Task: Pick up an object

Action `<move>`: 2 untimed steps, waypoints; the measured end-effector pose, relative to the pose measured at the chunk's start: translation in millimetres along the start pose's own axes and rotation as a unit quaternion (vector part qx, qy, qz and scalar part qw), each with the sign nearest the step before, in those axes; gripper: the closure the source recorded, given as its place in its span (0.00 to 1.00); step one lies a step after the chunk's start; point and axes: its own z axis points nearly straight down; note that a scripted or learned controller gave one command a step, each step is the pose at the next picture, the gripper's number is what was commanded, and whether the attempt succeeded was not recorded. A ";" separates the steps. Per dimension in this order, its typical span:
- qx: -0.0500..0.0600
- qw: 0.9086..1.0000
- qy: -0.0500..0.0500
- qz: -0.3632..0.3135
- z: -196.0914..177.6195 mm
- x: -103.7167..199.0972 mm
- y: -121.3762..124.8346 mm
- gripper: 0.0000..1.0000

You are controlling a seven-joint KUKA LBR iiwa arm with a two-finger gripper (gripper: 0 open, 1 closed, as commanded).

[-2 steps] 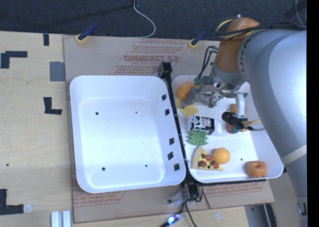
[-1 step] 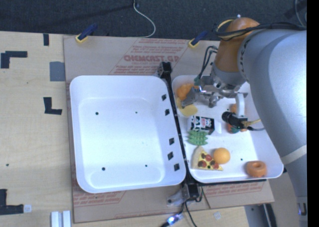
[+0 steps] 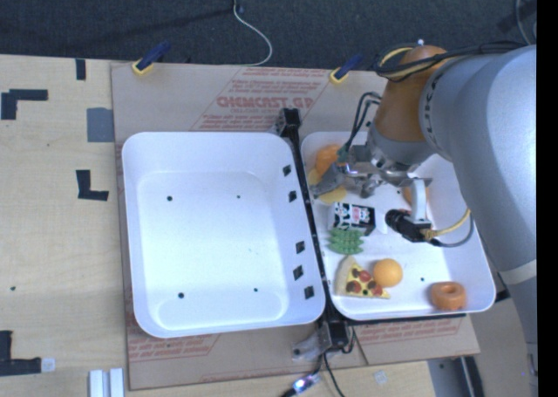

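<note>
Arm reaches in from right, tool (image 3: 364, 179) low over upper part of right bin (image 3: 475, 242). Tool state: cannot tell, view there is cluttered. Orange ball (image 3: 326, 158) just beside tool, near divider between bins, not seen in grasp. Below tool: black-white item (image 3: 354, 215), then green item (image 3: 345, 239), perhaps toy plant. Pizza slice (image 3: 356, 282) touching second orange ball (image 3: 387, 272). Donut (image 3: 449, 296) in lower right corner. Left bin (image 3: 148, 238) on table (image 3: 52, 238).
</note>
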 end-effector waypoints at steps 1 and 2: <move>-0.001 1.000 0.001 -0.001 -0.5 1.6 31.9 0.00; 0.007 1.000 0.001 -0.001 -10.0 0.5 28.5 1.00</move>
